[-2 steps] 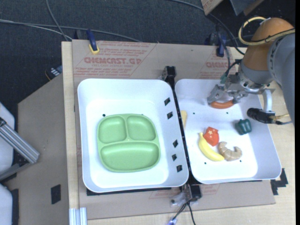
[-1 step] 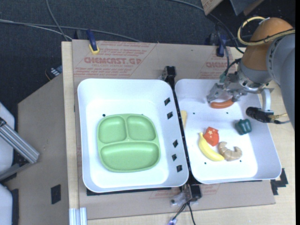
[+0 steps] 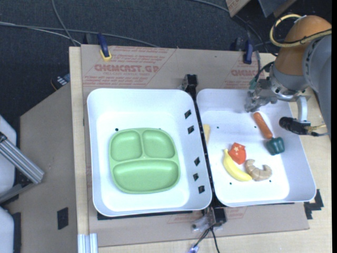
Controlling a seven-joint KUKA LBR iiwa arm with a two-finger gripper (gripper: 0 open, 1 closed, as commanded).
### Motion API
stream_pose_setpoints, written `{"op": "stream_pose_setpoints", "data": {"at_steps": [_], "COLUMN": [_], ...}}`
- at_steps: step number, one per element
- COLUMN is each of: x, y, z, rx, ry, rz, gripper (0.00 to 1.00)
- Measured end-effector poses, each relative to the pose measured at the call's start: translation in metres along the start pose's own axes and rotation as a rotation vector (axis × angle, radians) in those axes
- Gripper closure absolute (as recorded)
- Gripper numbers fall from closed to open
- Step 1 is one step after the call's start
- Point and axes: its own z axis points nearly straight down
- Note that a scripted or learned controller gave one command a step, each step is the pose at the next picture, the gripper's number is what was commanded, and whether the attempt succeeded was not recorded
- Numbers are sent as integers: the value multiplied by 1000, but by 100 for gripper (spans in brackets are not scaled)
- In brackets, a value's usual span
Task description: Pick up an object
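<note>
Two white bins sit side by side on the tabletop [image 3: 52,157]. The left bin [image 3: 100,141] holds a green divided plate [image 3: 144,159] lying flat at its centre. The right bin [image 3: 295,186] holds the loose objects. A carrot [image 3: 266,130] lies in the upper right part of that bin, its long axis running diagonally: the orange body points up and left toward the gripper, and the dark green top sits at the lower right end, near the bin's right wall. Below and left of it, a small red piece [image 3: 238,151] rests touching the upper end of a banana [image 3: 235,167], whose curved length runs from upper left to lower right. A pale beige shrimp-like piece [image 3: 258,169] lies just right of the banana's lower end, touching or nearly touching it. A thin yellow sliver [image 3: 207,133] shows at the right bin's left wall. The arm [image 3: 303,46] comes in from the upper right of the frame, and the gripper [image 3: 256,100] hangs over the upper part of the right bin, just above the carrot's orange tip. Whether the jaws are open or closed, I cannot tell; nothing is seen between them.
</note>
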Motion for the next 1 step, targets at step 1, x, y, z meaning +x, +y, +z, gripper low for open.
{"op": "stream_pose_setpoints", "data": {"at_steps": [1], "x": [-4], "y": [1], "z": [-65], "rx": [12], "ry": [8], "rz": [4], "gripper": [100]}}
